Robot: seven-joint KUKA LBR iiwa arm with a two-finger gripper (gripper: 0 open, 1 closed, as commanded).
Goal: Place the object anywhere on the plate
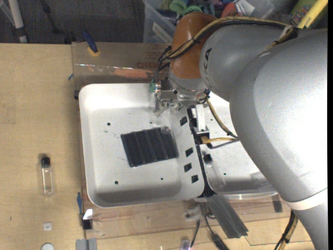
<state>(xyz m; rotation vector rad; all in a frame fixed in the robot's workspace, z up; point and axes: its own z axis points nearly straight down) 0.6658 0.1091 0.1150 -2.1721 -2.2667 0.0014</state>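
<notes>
A dark ribbed rectangular plate (150, 146) lies flat in the middle of the left white bin (104, 103). My gripper (164, 107) hangs over the bin's far right part, just beyond the plate's far right corner, under the orange band (190, 40) of the arm. A small pale thing (165, 130) sits at that corner of the plate, below the gripper; it is too small to make out. A tiny green bit (152, 86) shows beside the gripper's left side. I cannot tell whether anything is held.
The big grey arm (276, 98) covers most of the right bin (234, 184). A clear vial (46, 174) lies on the bench at the left. A tub of colourful toys (208, 4) stands behind the bins. A blue clip (92, 48) sits on the far cardboard edge.
</notes>
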